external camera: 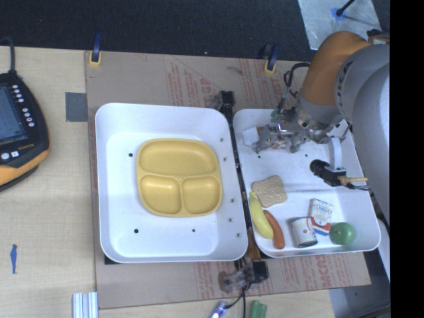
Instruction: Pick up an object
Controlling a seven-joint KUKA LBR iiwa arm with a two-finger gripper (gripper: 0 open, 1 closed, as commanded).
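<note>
Toy food (268, 191) in right white bin (361, 197)

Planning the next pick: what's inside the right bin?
In the right bin: bread slice, banana, hot dog, can, small carton, green apple. The gripper hides the far corner.

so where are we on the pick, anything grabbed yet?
Nothing looks picked yet. The claw sits low at the far end of the right bin, and I can't make out anything between its fingers. The slice of bread, banana, hot dog, can, small carton and green apple all lie in that bin. The yellow divided plate lies in the left bin. The grasp and lift are left.
</note>
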